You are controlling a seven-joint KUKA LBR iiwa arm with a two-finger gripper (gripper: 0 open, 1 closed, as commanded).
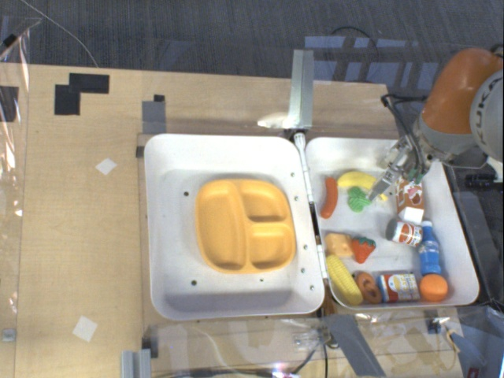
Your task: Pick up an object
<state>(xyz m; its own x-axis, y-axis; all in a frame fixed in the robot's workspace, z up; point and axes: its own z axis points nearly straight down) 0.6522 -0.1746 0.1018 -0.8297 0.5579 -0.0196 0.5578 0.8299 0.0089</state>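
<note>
My gripper (383,184) hangs over the upper part of the right bin (465,242), reaching in from the right under the orange wrist band. Its tip is right beside a yellow banana-like toy (354,181) and just above-right of a green broccoli toy (359,201). I see nothing clearly held. A red sausage (329,197) lies to the left of these. Just below the gripper stands a small brown and white carton (411,204).
Lower in the right bin lie a red-and-white can (405,232), a blue bottle (429,255), an orange (434,288), a lying can (398,287), a corn cob (342,278) and other toy food. The left bin (169,235) holds a yellow divided plate (244,224).
</note>
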